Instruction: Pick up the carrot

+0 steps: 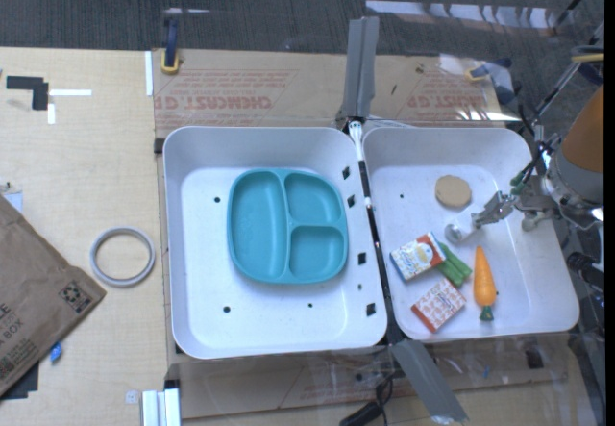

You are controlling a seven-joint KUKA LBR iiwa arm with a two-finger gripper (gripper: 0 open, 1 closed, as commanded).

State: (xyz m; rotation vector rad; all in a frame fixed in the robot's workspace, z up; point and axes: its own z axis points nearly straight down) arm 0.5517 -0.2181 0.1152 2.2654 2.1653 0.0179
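The carrot (483,281) is orange with a green stub at its near end. It lies lengthwise in the right bin (413,147), close to that bin's front right corner. My gripper (488,213) hangs over the right bin, a little behind the carrot and apart from it. The grey arm with its orange band (584,137) comes in from the right edge. Nothing shows in the gripper's grasp.
Beside the carrot lie a green vegetable (455,266), a small carton (417,256) and a red and white packet (438,305). A tan round biscuit (454,191) sits further back. The left bin (192,222) holds a teal divided plate (288,225). A tape ring (122,255) lies on the bench.
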